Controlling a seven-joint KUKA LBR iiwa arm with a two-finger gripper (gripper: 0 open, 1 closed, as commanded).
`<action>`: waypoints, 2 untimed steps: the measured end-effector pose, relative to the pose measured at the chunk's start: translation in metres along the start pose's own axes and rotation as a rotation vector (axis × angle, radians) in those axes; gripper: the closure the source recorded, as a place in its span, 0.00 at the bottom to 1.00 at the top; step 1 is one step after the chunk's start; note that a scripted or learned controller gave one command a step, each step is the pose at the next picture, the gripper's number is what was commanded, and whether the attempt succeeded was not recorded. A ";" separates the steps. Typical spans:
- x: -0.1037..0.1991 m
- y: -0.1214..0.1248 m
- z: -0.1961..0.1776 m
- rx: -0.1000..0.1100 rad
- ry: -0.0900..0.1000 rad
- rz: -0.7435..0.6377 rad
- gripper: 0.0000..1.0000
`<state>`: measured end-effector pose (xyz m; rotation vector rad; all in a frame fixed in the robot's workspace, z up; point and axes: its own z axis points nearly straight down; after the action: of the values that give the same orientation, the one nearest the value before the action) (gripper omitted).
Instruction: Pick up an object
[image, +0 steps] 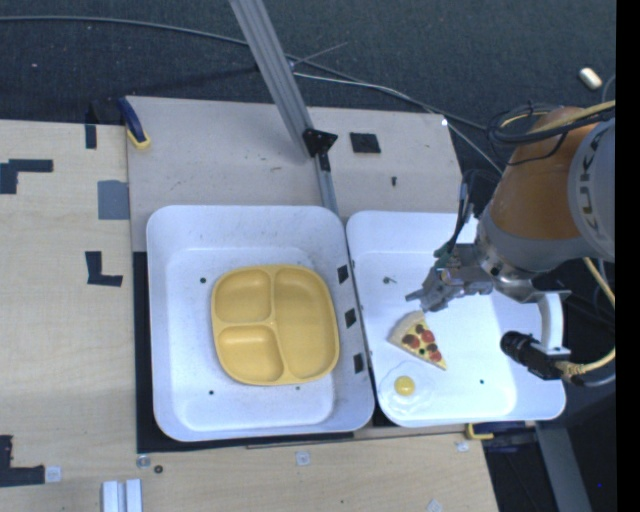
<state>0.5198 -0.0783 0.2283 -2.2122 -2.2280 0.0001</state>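
Now: end effector above the pizza slice

Nearby, the pizza slice (419, 340) lies flat in the right bin (500, 400). Just below the slice sits a fried egg (404, 386). The end effector (432, 293) hangs just above the slice; whether it is open or closed cannot be told. Left of the slice, in the left bin (180, 300), rests a yellow tray (273, 325).

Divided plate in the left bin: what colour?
Plain yellow; the divided plate shows clearly in the camera view.
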 end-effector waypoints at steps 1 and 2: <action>0.050 0.005 0.011 0.002 -0.001 0.002 1.00; 0.108 0.001 0.002 0.001 0.000 0.000 1.00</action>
<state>0.5197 0.0301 0.2267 -2.2121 -2.2274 0.0016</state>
